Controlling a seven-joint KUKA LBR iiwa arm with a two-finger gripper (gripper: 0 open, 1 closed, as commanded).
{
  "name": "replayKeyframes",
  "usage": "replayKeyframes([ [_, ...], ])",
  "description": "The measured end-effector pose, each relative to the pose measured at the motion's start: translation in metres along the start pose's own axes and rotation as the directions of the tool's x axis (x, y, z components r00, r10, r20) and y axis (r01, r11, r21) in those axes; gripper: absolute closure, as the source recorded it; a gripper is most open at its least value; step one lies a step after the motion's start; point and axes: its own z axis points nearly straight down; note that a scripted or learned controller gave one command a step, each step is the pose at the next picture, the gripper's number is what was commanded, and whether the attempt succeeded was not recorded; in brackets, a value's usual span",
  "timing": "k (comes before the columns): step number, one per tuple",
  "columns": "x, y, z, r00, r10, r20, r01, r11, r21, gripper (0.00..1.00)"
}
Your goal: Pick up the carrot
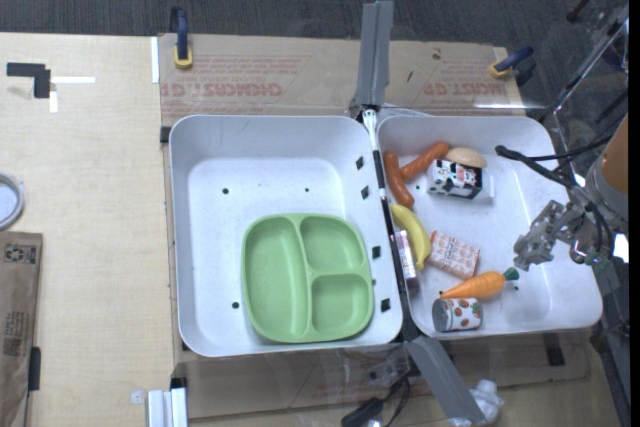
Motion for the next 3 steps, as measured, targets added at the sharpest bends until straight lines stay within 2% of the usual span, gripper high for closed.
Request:
replayKeyframes([
  [1, 0.000, 0.000, 0.000, 1.000, 0.000, 0.000, 0.000, 1.000, 0.000, 0.00],
  [2, 0.020, 0.035, 0.077, 0.992, -0.124, -0.001, 0.124, 0.992, 0.000, 0.00],
  [3, 0.019, 0.036, 0.068, 0.993, -0.120, 0.001, 0.120, 0.993, -0.002, 1.00],
])
